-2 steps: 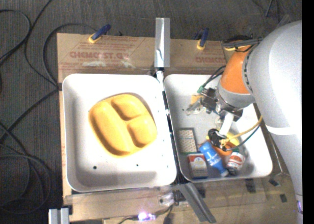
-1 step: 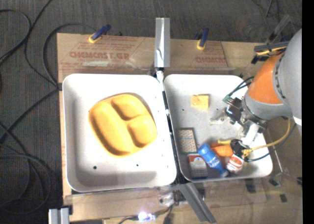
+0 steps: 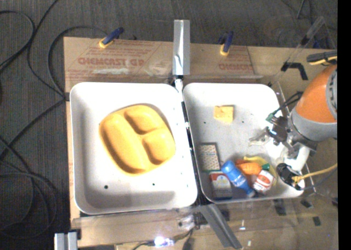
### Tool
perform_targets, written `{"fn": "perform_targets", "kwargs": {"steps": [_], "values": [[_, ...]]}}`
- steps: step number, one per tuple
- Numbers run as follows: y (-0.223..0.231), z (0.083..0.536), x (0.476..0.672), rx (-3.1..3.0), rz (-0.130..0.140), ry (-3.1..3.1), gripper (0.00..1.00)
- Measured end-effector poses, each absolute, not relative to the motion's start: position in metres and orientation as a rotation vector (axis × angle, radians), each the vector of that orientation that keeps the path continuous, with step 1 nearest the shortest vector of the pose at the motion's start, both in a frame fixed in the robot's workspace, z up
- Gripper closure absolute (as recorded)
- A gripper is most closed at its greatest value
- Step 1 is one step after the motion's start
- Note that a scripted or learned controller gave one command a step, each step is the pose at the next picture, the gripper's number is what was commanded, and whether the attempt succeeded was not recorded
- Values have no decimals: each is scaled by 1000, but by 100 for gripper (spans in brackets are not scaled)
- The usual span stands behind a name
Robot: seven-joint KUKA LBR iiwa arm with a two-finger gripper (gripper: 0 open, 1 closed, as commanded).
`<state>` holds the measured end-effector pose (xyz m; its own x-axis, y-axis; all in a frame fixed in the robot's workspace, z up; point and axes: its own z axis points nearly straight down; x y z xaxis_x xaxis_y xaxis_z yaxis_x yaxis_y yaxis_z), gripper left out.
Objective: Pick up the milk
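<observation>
Over the right-hand rim of the right bin (image 3: pixel 193 134), reaching in from the side: grey arm (image 3: pixel 312 125) with its orange band (image 3: pixel 319 101), pincer (image 3: pixel 262 136) hanging above bare white floor in the middle-right part of that bin. Cannot tell how far open the pincer stands, too small and blurred against the bin; nothing visibly held

Toward the front right corner of the same bin, what looks like the milk (image 3: pixel 264 181): a small white carton with red on it, lying tilted, close to the front wall. Sits nearer the camera than the pincer and apart from it. Touching or just beside it on the left, an orange carrot (image 3: pixel 251 167) and a blue bottle (image 3: pixel 237 176) lying slantwise. Further left, a red and white box (image 3: pixel 219 180) against the front wall, and behind that a flat grey patterned packet (image 3: pixel 208 156) close to the wall shared with the other bin. Well apart, toward the back, a small yellow block (image 3: pixel 223 113) alone

Across in the left bin (image 3: pixel 82 177), a yellow divided tray (image 3: pixel 137 138), set at a slant near the middle

Beneath both bins, brown bench (image 3: pixel 82 60) with two blue and yellow clamps (image 3: pixel 111 37) at its far edge
</observation>
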<state>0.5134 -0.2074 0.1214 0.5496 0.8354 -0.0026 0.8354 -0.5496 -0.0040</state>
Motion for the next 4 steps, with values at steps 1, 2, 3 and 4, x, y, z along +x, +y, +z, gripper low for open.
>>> {"fn": "perform_targets", "kwargs": {"steps": [1,2,3,4], "values": [[-160,89,524,-2850,-7,-1346,0],[-108,88,614,-2887,-3,-1255,0],[-165,88,635,-2885,5,-1251,0],[-204,143,663,-2885,7,-1249,0]]}}
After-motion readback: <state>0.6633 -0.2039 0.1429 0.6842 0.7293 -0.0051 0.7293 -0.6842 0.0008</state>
